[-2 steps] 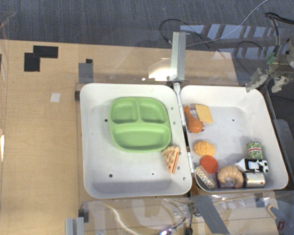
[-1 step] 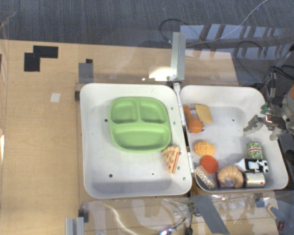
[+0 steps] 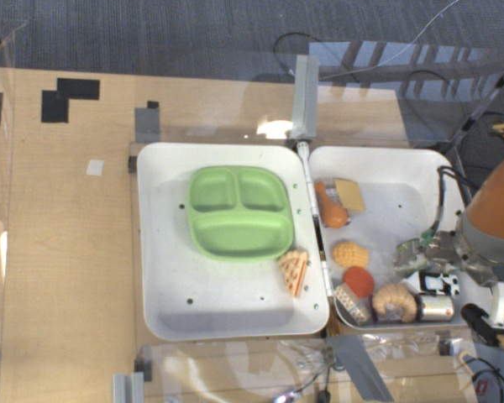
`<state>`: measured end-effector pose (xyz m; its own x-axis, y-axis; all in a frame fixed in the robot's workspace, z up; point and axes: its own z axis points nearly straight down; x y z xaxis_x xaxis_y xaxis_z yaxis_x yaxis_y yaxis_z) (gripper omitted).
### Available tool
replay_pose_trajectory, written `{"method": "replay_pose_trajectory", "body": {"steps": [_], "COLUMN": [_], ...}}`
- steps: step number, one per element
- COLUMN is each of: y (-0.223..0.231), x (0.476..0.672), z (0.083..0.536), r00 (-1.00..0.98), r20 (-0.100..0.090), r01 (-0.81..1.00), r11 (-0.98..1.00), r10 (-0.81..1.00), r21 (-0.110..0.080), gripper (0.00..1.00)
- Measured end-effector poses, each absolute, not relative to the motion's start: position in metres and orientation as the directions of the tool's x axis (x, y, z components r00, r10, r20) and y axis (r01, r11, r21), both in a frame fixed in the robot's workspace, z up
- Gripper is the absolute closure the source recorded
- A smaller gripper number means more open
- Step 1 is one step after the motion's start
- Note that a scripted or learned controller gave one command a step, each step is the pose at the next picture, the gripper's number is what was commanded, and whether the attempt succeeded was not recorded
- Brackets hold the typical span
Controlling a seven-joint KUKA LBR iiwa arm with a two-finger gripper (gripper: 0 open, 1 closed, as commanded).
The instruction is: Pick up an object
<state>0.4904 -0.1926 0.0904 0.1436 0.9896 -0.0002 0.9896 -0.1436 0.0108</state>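
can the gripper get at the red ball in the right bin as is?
Probably yes. The red ball lies uncovered, top exposed, and the gripper hovers just to its right. The croissant and orange ball crowd it, though.

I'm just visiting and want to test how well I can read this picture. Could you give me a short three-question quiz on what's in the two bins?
1. True or false: the green divided plate lies in the left bin.
2. Which thing lies beside the plate's lower right corner? A) a pizza slice B) a tomato C) a bread roll
3. Fill in: the gripper hangs over the ____ bin.

Key
1. True.
2. A: the pizza slice lies there; the red tomato and the bread roll are in the right bin.
3. Right.
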Motion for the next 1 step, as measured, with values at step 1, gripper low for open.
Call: {"method": "replay_pose_trajectory", "body": {"steps": [1], "y": [-0.1916], "x": [0.493], "z": [0.1018], "r00": [0.142], "r20": [0.0], "r01": [0.99], "r11": [-0.142], "r10": [0.99], "r21": [0.017], "gripper": [1.0]}}
